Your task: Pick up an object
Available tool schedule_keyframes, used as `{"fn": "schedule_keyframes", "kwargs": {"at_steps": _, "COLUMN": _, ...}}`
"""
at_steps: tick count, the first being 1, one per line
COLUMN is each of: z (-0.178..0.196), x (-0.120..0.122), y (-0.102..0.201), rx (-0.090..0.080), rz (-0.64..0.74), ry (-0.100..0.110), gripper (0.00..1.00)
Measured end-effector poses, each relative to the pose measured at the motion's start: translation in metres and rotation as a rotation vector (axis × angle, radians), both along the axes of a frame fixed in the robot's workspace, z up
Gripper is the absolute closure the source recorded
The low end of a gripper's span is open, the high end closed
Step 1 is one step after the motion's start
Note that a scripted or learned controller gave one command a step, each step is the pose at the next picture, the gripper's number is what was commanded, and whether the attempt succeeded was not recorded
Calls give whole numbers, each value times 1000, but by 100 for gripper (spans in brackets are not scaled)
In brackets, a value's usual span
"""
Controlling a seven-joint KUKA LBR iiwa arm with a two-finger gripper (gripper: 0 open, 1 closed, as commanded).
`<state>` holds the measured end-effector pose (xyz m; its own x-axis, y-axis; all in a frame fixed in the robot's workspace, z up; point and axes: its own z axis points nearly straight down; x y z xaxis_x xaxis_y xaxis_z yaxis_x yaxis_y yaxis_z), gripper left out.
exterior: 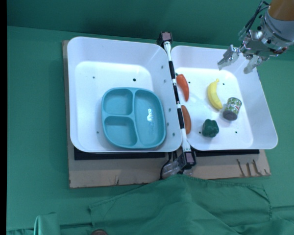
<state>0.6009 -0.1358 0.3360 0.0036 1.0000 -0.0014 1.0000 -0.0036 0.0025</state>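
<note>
Hand (239,60) open, empty, above right bin (264,126).
Banana (214,94) nearest below; spread fingers suit a descent onto it.

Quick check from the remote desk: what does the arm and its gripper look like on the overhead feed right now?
The arm comes in at the top right corner: an orange band, then a grey wrist section below it, with dark cables running down its side. The gripper is silver-grey metal with two short fingers, each ending in a pale angular tip.
</note>
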Motion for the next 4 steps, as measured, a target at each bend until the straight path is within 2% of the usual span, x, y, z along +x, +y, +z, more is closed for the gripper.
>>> {"fn": "schedule_keyframes", "kwargs": {"at_steps": 1, "z": -64, "x": -66, "y": 34, "rx": 0, "rz": -1, "ry": -1, "gripper": 0}}
{"fn": "schedule_keyframes", "kwargs": {"at_steps": 2, "z": -151, "x": -28, "y": 20, "rx": -2, "rz": -1, "ry": -8, "gripper": 0}}
{"fn": "schedule_keyframes", "kwargs": {"at_steps": 3, "z": -138, "x": -26, "y": 19, "rx": -5, "rz": -4, "ry": -18, "gripper": 100}}
{"fn": "schedule_keyframes", "kwargs": {"at_steps": 4, "z": 2, "x": -37, "y": 50, "rx": -1, "rz": 0, "ry": -2, "gripper": 100}}
